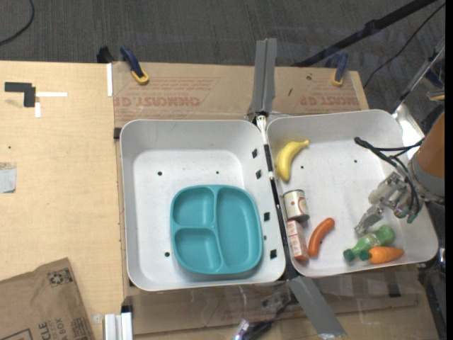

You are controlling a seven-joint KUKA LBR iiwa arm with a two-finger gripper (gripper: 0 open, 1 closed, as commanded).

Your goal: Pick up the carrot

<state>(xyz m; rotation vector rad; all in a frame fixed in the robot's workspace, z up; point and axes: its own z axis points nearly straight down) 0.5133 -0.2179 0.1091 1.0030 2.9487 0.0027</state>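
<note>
Gripper (373, 218) hangs low in the right bin (333, 129), fingers spread, nothing between them. Carrot (386, 255) lies just below it by the bin's front edge, touching a green bottle (367, 244).

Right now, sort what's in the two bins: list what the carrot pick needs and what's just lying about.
Needed for the job:
carrot, at the right bin's near right corner
claw, hovering just above it

Just lying about:
green bottle, touching the carrot
sausage
banana
can
teal divided plate in the left bin
</note>
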